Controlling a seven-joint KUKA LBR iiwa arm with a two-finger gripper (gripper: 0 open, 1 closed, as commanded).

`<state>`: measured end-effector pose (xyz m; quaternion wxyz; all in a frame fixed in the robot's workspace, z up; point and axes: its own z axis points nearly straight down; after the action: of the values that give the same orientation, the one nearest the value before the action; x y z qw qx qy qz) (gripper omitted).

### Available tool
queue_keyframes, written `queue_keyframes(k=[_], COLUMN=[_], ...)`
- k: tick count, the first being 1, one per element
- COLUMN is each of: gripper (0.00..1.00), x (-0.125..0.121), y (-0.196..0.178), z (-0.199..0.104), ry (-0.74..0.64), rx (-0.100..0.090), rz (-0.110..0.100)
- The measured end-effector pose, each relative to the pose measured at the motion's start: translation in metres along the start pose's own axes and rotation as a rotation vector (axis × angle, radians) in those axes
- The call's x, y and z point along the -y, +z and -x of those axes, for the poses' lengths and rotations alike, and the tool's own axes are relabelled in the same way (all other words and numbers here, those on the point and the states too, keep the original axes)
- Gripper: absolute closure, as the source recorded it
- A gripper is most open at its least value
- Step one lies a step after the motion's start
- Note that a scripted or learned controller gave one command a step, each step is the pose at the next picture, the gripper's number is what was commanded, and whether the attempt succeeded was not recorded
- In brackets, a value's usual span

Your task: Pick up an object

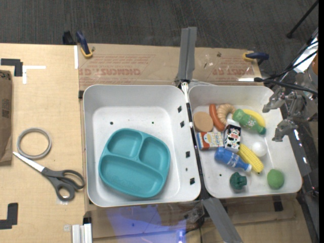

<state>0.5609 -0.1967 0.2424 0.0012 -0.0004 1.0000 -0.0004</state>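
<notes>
Hovering at the right rim of the right bin [210, 186], the gripper [281, 116] hangs with its two metal fingers spread apart and nothing between them. Toy food crowds that bin: a hot dog [217, 116] and a round tan piece, perhaps a cookie [203, 121], lie toward the back left, with a green bottle [248, 121] resting on a banana [254, 117] just beside the gripper. A cow-print carton [233, 136] stands in the middle, touching a red-and-white box [210, 140] on its left. Below these a blue bottle [231, 159] lies alongside a corn cob [251, 158], with a white ball [258, 148] near the cob's upper end. A dark green piece [238, 181] and a lime-green ball [275, 178] sit near the front edge. In the left bin [96, 105] lies a teal divided plate [134, 162]. On the bench to the left rest scissors [53, 176] and a roll of tape [34, 143].
</notes>
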Motion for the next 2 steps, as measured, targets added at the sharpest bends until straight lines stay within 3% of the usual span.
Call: queue_keyframes(k=[1,2], gripper=[0.00,0.00], x=[-0.065,-0.103], y=[0.124,0.143], z=[-0.027,-0.038], ry=[0.019,0.037], rx=[0.020,0.021], rz=[-0.005,-0.001])
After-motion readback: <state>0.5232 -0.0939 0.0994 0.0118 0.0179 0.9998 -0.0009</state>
